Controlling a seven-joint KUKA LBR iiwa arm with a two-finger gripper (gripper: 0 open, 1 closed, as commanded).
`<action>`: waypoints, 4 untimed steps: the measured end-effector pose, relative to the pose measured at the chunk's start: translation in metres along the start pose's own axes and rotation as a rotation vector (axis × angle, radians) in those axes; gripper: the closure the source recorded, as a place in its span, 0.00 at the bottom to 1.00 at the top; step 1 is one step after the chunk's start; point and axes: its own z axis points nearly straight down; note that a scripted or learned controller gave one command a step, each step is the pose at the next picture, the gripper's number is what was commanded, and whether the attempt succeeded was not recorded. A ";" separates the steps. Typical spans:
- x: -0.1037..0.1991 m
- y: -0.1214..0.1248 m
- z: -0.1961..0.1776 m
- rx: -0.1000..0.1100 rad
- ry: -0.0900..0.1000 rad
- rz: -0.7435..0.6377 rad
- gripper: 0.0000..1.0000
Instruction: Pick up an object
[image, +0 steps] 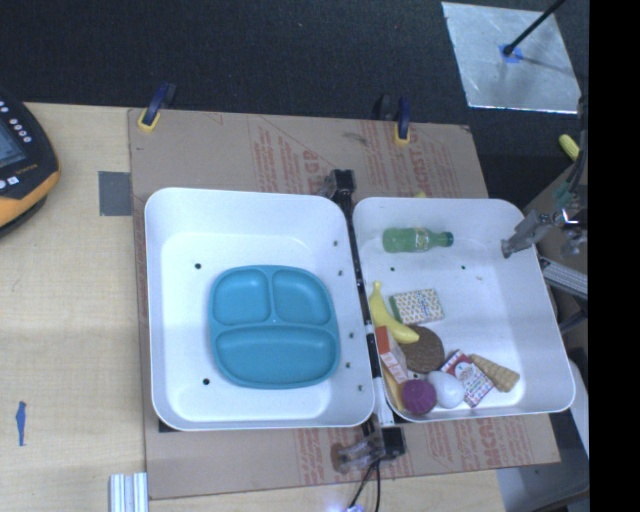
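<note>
Currently at the 3 o'clock edge of frame: gripper (522, 240), grey, over the 2 o'clock corner of the right bin (452, 206). Partly cut off by the frame edge; cannot tell whether open or closed. Nothing seen in its grasp.

Candidate objects all in the right bin, well apart from the gripper except the bottle:
- bottle (415, 239), green, lying on its side at 12 o'clock in the bin, cap toward 3 o'clock; nearest to the gripper, not touching.
- banana (386, 314), along the 9 o'clock wall, curving toward 5 o'clock.
- packet (417, 304), patterned, flat, just beside the banana at its 3 o'clock.
- cookie (424, 350), brown, round, touching the banana tip, at 6 o'clock from the packet.
- red bar (392, 366), against the 9 o'clock wall, below the banana.
- purple ball (419, 396) and white ball (450, 392), side by side at 6 o'clock in the bin, touching or nearly so.
- wrapper (466, 376), red and white, just at 1 o'clock of the white ball.
- wafer (497, 373), tan, at 3 o'clock of the wrapper, overlapping its edge.

Left bin (250, 204): holds a blue tray (272, 326), three compartments, centred, slightly toward 6 o'clock.

Both bins on a cardboard sheet (300, 150), edges meeting mid-frame. Clamps on the 12 o'clock edge of the sheet: one at 11 o'clock (155, 105), one at 12 o'clock (402, 118). Pendant (20, 160), orange and black, on the bench at 10 o'clock.
</note>
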 end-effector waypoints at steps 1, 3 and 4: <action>0.068 -0.005 0.121 0.012 0.006 -0.006 0.00; 0.079 -0.080 0.174 -0.004 0.001 -0.004 1.00; 0.078 -0.080 0.164 -0.002 0.000 -0.007 1.00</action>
